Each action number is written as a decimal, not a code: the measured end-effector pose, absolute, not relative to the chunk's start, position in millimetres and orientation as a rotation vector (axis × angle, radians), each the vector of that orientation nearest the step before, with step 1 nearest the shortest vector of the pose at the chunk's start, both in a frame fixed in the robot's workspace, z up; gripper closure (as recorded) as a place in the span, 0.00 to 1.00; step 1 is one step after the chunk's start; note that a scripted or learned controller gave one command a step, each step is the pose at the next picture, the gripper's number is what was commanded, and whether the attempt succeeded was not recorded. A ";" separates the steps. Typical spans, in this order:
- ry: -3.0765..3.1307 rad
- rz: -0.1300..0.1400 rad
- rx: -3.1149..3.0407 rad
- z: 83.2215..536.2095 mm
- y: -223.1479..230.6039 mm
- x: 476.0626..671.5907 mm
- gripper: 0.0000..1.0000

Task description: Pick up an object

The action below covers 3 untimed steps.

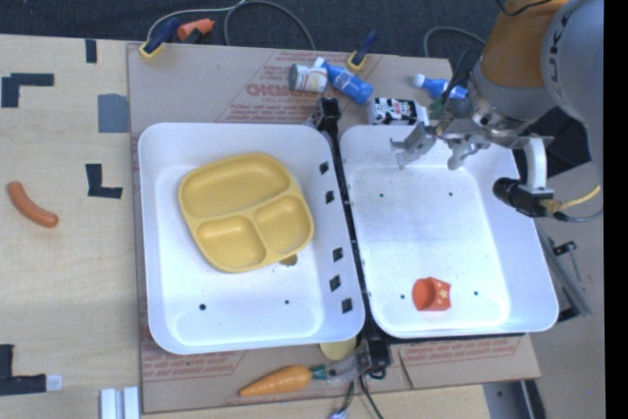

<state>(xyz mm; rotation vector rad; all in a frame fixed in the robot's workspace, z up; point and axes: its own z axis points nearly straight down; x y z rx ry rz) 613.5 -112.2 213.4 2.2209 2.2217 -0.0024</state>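
A small orange-red object (431, 294) lies near the front edge of the right bin (510, 240). A yellow three-compartment plate (246, 209) rests in the left bin (167, 240). My gripper (438, 148) hangs over the back edge of the right bin, far from the orange-red object. Its two fingers are spread apart with nothing between them. The grey arm with its orange band (520, 34) comes in from the upper right.
Outside the bins lie a carrot (278, 381) at the front, a sausage (32, 204) at far left, and a blue-and-white bottle (334, 78) behind the bins. Clamps hold the board's back edge. A black divider strip runs between the bins.
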 end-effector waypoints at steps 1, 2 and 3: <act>2.224 -0.015 2.238 112.0 -142.9 518.7 0.00; 2.209 0.002 2.216 190.1 -223.4 574.2 0.00; 2.225 -0.004 2.228 195.8 -172.7 484.7 0.00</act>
